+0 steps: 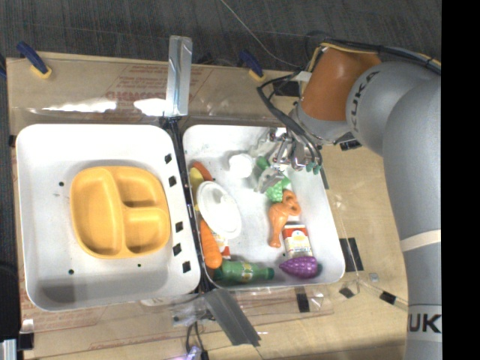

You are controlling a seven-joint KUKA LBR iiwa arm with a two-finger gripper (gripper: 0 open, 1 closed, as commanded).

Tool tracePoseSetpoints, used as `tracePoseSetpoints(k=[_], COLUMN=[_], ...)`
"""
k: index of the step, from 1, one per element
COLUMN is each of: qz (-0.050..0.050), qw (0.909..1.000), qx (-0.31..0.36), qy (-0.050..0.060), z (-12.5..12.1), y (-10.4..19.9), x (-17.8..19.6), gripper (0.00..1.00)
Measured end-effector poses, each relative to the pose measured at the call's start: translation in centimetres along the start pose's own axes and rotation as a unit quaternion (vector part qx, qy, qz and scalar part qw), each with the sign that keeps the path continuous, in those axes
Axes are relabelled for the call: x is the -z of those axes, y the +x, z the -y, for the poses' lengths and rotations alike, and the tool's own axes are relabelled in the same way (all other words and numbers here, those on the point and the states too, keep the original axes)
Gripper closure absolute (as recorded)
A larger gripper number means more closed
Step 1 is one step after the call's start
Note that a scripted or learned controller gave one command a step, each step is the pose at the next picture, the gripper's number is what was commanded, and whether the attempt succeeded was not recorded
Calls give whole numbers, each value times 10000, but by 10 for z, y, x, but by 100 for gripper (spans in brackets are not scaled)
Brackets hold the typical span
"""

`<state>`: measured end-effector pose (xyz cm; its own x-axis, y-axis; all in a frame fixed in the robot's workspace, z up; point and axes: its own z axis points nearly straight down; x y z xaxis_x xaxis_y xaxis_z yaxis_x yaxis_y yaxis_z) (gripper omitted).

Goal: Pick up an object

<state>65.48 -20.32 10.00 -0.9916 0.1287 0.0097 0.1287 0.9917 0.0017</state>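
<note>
Yellow tray (pixel 120 208) left of divider (pixel 178 186). Right of divider: white lid (pixel 218 208), carrot (pixel 210 247), green toy (pixel 277 191). Claw (pixel 283 160) above green toy; grip state: cannot tell. Watch clutter: neighbours could deflect your grasp.

Two white bins (pixel 45 156) are seen on a tan bench (pixel 352 193) printed with faint red lettering. A yellow tray (pixel 120 208) is held in the left bin. In the right bin (pixel 330 231) are seen a white lid (pixel 219 208), an orange carrot (pixel 211 247), a dark green bottle (pixel 241 271) with a yellow and red label, purple grapes (pixel 298 267), an orange-brown drumstick (pixel 282 214), a white jar (pixel 297 240) with a red label, and a green toy (pixel 276 190). The arm (pixel 405 126) is coloured grey, with an orange band (pixel 334 85). Blue clamps (pixel 34 58) are fixed at the bench's far edge.
</note>
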Motion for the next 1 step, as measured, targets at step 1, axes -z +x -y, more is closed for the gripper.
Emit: tracePoseSetpoints(k=[1], qz=[55], qw=[9967], qx=[-804], qy=[3], z=[3], y=[40], x=[-8], gripper=[0])
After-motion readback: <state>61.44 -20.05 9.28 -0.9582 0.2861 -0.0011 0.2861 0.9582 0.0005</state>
